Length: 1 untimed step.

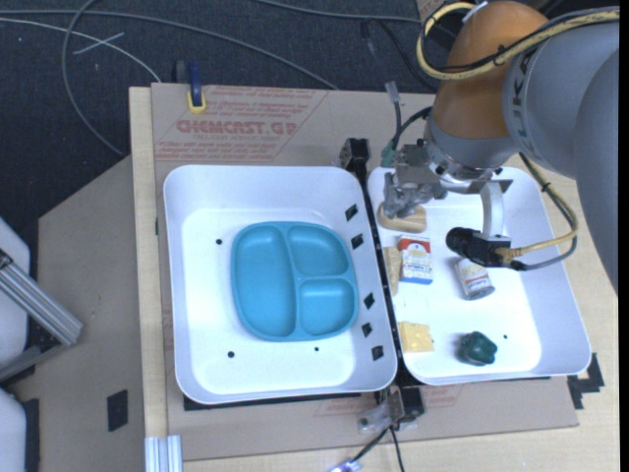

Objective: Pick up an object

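Two white bins [187, 264] are sitting side by side, and the gripper [401, 207] is reaching down over a tan thing [411, 221] in the right one. Its fingers are sitting close together, holding nothing, so picking up is not done yet.

My pincer [401, 201] looks like dull grey metal. Below me, the white bins [187, 264] are smooth plastic; the blue tray [293, 279] looks glossy, the desk [236, 116] matt cardboard.
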{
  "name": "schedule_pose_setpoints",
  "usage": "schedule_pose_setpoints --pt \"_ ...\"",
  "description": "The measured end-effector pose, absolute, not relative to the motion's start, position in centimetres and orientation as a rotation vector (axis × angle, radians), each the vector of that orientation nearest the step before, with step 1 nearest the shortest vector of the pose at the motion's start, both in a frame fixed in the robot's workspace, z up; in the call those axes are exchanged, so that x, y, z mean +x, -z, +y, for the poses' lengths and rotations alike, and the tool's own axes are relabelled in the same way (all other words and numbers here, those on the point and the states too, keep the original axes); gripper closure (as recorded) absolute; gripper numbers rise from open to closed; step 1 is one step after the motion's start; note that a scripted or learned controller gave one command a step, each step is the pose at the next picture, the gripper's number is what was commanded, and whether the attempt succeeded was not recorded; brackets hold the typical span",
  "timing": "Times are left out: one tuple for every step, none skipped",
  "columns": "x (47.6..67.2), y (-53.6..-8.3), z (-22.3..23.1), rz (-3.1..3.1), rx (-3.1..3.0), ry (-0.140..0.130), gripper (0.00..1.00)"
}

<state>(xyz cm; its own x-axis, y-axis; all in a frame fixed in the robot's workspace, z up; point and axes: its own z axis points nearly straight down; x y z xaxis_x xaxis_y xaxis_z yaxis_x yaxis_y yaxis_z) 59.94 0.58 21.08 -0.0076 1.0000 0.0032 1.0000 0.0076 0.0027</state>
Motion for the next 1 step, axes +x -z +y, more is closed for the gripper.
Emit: schedule_pose_setpoints --pt "60.52 -20.56 5.70 -2.227 -2.215 0.003 1.00"
